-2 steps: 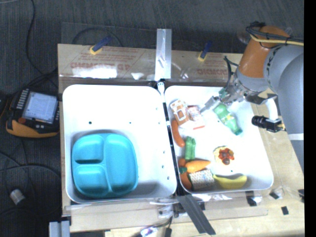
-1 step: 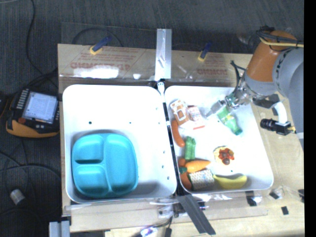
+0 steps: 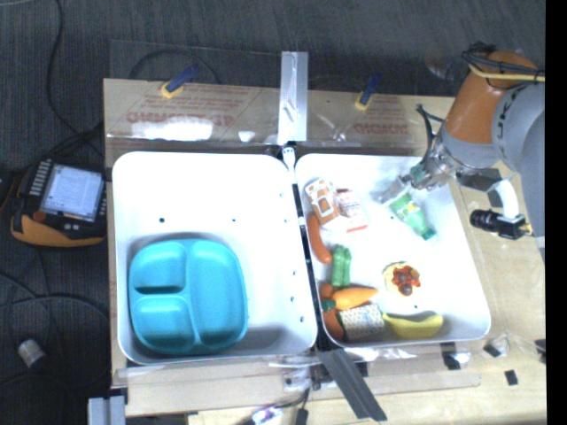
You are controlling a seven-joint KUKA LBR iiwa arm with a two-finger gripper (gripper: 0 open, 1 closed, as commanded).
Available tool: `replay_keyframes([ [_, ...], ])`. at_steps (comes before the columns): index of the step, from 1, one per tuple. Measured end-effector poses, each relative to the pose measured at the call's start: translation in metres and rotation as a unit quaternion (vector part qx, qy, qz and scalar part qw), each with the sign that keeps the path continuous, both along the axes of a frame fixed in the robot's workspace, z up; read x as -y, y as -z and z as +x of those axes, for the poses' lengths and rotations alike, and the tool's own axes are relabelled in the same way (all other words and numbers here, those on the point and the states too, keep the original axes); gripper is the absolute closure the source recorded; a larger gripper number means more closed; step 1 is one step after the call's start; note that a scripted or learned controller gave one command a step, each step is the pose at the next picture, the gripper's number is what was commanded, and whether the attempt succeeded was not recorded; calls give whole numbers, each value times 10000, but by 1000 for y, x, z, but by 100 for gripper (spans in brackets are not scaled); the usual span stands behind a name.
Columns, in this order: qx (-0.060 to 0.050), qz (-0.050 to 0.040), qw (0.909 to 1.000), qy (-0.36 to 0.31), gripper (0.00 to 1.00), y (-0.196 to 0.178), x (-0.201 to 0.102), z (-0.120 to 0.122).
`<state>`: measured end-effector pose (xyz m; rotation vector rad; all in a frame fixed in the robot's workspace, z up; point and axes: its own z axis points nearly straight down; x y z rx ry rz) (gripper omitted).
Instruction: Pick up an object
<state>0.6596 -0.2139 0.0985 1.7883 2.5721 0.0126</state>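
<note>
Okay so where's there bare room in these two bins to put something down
Left bin: bare floor above the blue tray. Right bin: a bare strip between the green packet and banana. Its left edge is crowded, carrot included.

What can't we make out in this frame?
- Gripper: blurred against the white right bin, so whether it touches the green object is unclear.
- Green object: too small and blurred to identify.
- Arm: cut off by the right edge.
- Carrot, banana and neighbours: piled in the bin's near corner, overlapping, lower parts hidden.
- Blue tray: compartments' contents cannot be judged.
</note>
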Motion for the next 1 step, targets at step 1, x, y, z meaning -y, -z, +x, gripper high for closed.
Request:
replay_keyframes([
  [1, -64, -11, 9991, 407, 100, -112, -47, 7],
])
